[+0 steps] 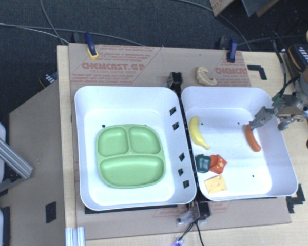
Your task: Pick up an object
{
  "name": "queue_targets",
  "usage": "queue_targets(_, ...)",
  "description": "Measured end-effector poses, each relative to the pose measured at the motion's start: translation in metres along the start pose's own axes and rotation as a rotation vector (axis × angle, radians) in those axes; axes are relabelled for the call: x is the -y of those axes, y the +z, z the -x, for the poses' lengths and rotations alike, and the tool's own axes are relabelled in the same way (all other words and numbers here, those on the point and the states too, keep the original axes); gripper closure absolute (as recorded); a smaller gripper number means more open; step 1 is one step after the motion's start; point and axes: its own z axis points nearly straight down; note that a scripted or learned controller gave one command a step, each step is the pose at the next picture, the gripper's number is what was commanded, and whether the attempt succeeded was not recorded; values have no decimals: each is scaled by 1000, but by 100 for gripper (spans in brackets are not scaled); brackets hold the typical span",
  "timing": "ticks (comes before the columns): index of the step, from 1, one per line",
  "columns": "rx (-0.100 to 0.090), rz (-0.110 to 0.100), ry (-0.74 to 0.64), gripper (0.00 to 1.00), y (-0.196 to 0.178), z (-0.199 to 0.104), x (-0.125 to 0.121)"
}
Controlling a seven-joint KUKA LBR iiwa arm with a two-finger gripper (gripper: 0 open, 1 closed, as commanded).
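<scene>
The right bin (pixel 277 183) holds an orange sausage (pixel 253 138), a yellow banana (pixel 197 132), a teal block (pixel 202 162), a red piece (pixel 218 163) and a yellow wedge (pixel 215 184). My gripper (pixel 269 124) hangs over the bin's upper right part, just above and to the right of the sausage. It is open, with one finger (pixel 258 120) pointing down-left toward the sausage's upper end. Nothing sits between the fingers.
A green divided plate (pixel 130 155) lies in the left bin (pixel 87 137). A beige object (pixel 206 76) rests on the bench behind the bins. Two clamps (pixel 91 46) (pixel 232 50) grip the back edge, and cables run across the dark floor.
</scene>
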Motion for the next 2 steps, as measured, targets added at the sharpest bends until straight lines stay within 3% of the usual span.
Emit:
queue_targets(1, 3, 13, -3, 0, -7, 0, -3)
queue_targets(2, 1, 8, -3, 0, 35, 0, -2)
